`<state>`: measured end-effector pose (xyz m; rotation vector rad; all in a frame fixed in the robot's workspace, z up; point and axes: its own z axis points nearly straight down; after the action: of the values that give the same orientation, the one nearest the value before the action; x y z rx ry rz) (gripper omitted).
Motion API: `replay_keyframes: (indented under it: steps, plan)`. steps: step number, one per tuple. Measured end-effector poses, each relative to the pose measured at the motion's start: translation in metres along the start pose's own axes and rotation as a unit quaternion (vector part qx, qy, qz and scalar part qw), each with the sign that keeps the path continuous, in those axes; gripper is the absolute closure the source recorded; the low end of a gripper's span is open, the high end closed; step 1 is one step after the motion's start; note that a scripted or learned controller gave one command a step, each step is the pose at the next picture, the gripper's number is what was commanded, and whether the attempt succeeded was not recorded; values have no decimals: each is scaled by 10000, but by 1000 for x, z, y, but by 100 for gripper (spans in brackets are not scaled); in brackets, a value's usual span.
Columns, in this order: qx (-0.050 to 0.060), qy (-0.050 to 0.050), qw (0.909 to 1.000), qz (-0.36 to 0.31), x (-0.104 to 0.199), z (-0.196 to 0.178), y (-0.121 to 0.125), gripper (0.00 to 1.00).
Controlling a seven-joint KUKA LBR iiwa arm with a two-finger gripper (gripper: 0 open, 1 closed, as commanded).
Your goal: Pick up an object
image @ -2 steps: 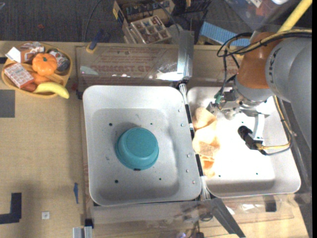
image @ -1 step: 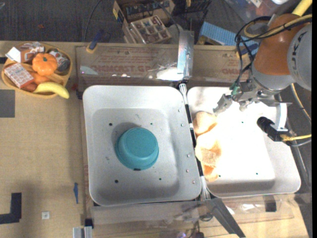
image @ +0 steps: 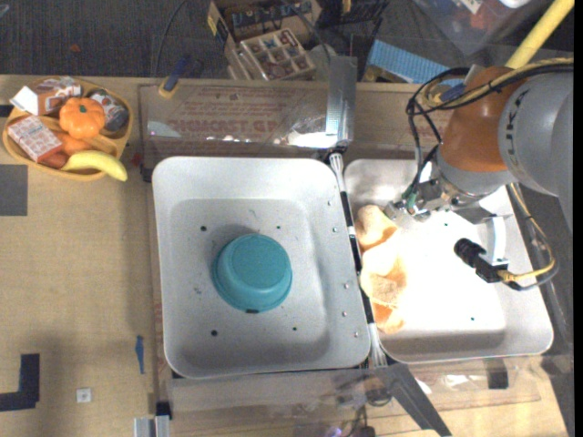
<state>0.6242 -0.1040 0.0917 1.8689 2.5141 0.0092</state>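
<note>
Camera view: the jaws (image: 407,205) hang at the right bin's (image: 524,340) upper left beside orange-white objects (image: 378,262); whether they are clenched, I cannot tell. Teal bowl (image: 253,271) sits left.

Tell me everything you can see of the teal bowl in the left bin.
The teal bowl is round and smooth, plastic by its look, and seems to sit upside down, its flat base up and wider rim down. It rests on the floor of the left bin, near the middle, clear of the walls. Nothing else touches it; the arm is over the right bin.
</note>
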Motion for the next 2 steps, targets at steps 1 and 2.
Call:
replay_keyframes:
  steps: [1,2]
  plan:
    - [-28,-9,9998,188,8,-1,-23,0]
    - [-16,2,9998,211,6,-8,-24,100]
